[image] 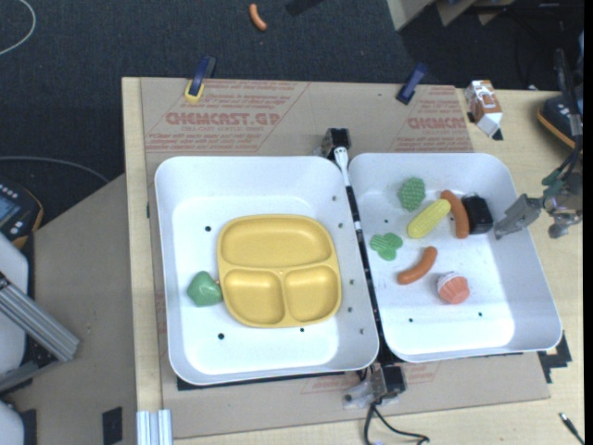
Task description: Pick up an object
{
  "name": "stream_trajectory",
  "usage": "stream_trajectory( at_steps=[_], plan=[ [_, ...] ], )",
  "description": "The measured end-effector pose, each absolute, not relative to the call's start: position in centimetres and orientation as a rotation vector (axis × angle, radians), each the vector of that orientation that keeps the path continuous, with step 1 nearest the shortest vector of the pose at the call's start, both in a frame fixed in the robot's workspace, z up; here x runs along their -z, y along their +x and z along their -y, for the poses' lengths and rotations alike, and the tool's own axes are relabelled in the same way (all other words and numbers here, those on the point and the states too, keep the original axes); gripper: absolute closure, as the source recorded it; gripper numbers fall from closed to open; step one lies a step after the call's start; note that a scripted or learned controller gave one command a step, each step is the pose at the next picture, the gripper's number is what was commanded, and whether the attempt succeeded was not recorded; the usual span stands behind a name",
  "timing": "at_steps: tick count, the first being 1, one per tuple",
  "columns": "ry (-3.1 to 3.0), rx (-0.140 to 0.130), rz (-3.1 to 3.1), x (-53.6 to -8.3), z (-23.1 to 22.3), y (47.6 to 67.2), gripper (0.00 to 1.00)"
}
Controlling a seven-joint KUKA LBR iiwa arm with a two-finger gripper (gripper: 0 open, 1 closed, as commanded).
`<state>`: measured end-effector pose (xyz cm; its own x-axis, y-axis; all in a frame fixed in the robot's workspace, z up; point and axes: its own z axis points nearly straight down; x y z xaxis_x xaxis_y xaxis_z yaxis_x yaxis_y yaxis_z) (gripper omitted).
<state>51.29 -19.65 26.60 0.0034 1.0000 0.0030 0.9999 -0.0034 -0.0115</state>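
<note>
I see the pickable things lying loose in the right bin, in its upper half: a yellow corn cob lying at a slant, with a knobbly green piece just above it and an orange-brown sausage beside its right end, close against a small black block. Below the corn a second green piece lies near the bin's left wall, then a curved orange sausage, and lower right of that a pink, ribbed round piece; these last three lie apart from one another. They look like smooth plastic toy food. The gripper hangs at the bin's right rim, just beside the black block, with nothing between its jaws that I can make out; whether the jaws are apart or together I cannot tell. The left bin holds a yellow three-compartment tray, with a green lump touching its lower-left edge. Both bins are shallow, white and round-cornered, meeting at a dark seam, and sit on a brown printed board clamped at its far edge on the pale counter. Dark carpet lies beyond, with a small orange piece on it.
</note>
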Motion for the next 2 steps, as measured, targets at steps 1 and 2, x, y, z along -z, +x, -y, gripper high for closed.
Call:
stream_trajectory(
  at_steps=[1,2],
  plan=[
    [-2.221,0.0,2.221,-27.2,19.6,51.5,0.0],
    [-2.218,-0.003,2.217,-22.9,19.3,51.6,0.0]
  ],
)
